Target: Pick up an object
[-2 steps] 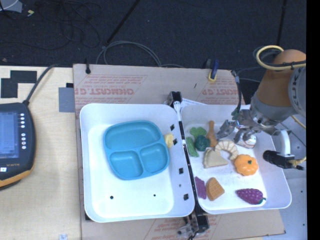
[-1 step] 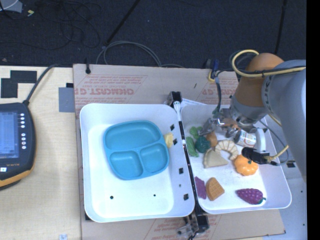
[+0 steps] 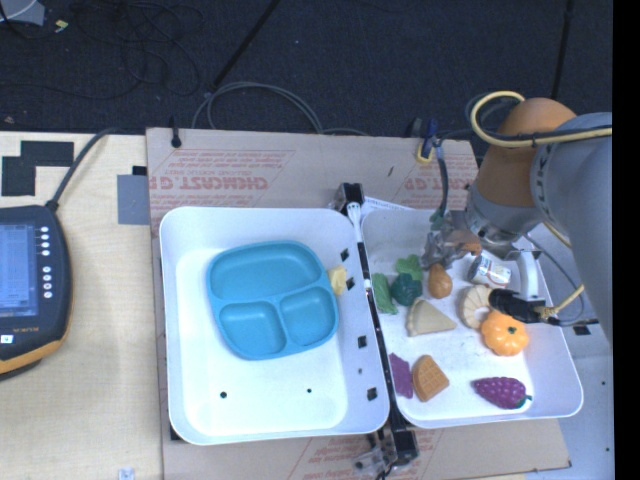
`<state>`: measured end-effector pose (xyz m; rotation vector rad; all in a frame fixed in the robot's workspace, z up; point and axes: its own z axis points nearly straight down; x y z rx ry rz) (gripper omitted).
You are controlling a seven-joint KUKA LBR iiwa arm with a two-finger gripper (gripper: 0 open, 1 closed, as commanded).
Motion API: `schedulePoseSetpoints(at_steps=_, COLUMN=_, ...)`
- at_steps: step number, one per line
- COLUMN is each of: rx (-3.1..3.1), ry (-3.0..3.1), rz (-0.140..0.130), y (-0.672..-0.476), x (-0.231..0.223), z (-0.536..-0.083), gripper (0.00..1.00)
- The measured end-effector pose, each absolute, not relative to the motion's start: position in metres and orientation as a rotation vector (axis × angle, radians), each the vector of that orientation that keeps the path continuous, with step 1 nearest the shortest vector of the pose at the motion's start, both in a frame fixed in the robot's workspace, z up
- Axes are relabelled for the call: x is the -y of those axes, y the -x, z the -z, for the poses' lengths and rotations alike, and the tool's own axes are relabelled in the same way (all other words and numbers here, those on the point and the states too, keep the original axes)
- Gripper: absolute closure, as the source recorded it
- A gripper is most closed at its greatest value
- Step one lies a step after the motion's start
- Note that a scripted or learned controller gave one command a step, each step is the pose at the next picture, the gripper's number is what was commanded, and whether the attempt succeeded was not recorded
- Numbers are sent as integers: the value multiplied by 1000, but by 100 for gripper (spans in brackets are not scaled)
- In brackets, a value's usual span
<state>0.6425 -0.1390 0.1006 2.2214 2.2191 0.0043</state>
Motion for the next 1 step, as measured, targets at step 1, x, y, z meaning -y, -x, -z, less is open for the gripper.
schedulePoseSetpoints(at_steps=1, rx=-2226, ry=-2221, rz=1, y=-595, x=107, z=-206, gripper=100)
